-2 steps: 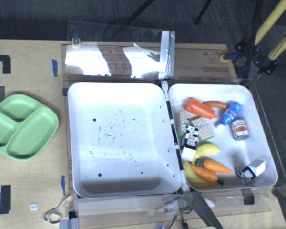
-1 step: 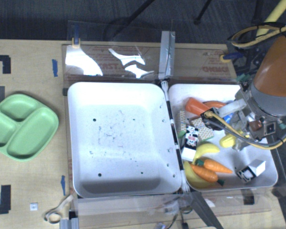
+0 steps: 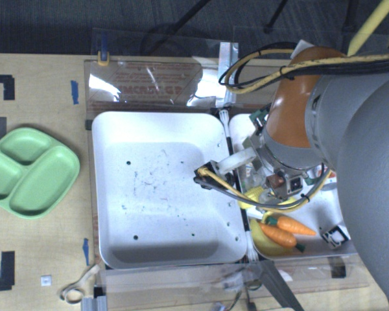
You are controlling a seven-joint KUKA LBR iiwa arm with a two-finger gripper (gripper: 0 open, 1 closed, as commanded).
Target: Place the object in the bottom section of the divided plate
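Orange carrots [image 3: 286,229] in right bin just below hand [image 3: 262,181], grip state unclear

Left bin [image 3: 162,186] wide open for me. Right bin [image 3: 330,206] crowded: carrots [image 3: 282,230] + yellow item, prob. banana [image 3: 269,243], under my wrist. Green divided plate [image 3: 29,172] unobstructed on bench [image 3: 39,83].

Matt green plastic plate [image 3: 31,172], scuffed glossy white bins [image 3: 162,186], seemingly pale wooden bench [image 3: 39,89].

bench [image 3: 45,245]: light wood | left: green divided plate [image 3: 31,172] | centre-right: two white bins [image 3: 162,173] side by side
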